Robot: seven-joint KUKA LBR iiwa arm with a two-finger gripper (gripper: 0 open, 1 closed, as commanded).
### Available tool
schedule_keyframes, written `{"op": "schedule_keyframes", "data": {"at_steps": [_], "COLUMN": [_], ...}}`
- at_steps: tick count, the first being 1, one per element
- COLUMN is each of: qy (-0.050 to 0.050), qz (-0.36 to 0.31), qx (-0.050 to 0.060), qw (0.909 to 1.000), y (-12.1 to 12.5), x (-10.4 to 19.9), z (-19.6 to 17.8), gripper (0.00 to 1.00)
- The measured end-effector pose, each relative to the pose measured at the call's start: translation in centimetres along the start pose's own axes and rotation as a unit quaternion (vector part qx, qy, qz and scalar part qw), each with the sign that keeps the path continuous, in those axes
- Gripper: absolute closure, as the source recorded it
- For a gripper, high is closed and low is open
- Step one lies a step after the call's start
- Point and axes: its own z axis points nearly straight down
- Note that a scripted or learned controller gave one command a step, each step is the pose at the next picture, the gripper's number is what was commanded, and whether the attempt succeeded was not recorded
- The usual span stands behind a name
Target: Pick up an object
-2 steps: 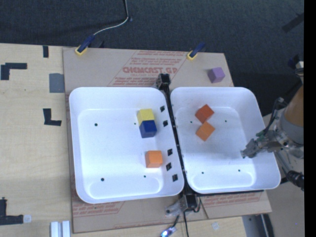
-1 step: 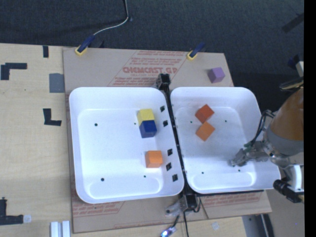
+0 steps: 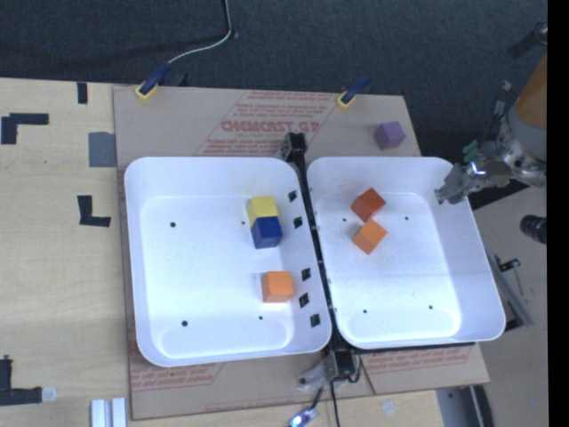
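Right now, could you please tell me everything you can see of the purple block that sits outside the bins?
The purple block is a small cube of a plain, matte lilac colour, with no markings that I can make out. It sits upright and flat on the brown cardboard sheet, just beyond the far edge of the right bin, near that bin's far right corner. It stands alone: nothing touches it, and the gripper is apart from it, over the right bin's right rim.

A purple cube (image 3: 388,135) sits on the cardboard sheet (image 3: 258,127) behind the bins.
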Motion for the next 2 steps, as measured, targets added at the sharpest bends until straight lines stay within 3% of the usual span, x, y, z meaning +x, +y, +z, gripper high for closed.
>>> {"op": "schedule_keyframes", "data": {"at_steps": [1,2], "qy": [0.004,0.000], "qz": [0.007,0.002], "qx": [0.013,0.003], "qw": [0.9999,1.0000], "y": [-6.8,0.7], "x": [-1.7,-1.8], "z": [17.1,5.0], "gripper": [1.00,1.00]}}
